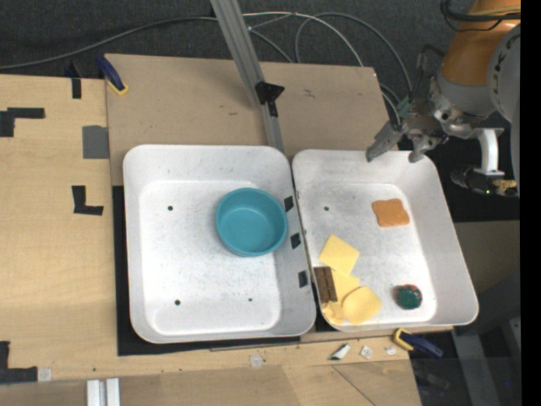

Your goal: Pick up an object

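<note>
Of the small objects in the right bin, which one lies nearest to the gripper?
The orange square, alone at the bin's far side, closest below the gripper; the yellow pieces and green ball lie farther.

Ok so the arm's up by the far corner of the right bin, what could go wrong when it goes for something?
The gripper hangs open over the right bin's far rim, so a straight drop might clip it. The yellow pieces and brown block lie bunched together, so a grab there may catch two things or push them apart. The orange piece looks flat and may slip.

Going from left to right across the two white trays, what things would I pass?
Blue bowl → brown block → orange square → dark green ball. The yellow pieces overlap the block, so I left them out.
</note>
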Robot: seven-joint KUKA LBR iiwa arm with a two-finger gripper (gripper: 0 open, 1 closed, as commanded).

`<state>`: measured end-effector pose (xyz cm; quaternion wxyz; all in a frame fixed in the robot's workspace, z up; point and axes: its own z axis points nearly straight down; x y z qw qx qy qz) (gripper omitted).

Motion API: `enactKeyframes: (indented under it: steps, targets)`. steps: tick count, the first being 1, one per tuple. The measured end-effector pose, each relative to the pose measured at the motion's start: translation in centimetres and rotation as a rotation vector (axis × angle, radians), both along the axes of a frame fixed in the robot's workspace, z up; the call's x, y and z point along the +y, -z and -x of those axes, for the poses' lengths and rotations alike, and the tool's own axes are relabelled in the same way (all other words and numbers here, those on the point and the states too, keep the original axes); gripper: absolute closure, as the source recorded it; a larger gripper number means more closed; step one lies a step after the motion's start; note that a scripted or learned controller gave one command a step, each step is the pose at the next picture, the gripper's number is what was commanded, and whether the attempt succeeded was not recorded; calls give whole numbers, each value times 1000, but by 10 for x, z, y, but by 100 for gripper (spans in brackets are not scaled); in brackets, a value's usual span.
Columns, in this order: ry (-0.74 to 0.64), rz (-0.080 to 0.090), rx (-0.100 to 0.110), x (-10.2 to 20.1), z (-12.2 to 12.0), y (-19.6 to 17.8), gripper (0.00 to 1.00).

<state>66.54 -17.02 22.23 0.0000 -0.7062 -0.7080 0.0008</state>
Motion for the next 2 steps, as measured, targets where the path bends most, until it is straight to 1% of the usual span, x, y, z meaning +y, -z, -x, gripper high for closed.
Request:
enactKeyframes:
  steps: [1, 2]
  targets:
    - [0, 0, 0, 0, 0, 0, 0]
    - [2, 0, 4, -5, 0, 45, 0]
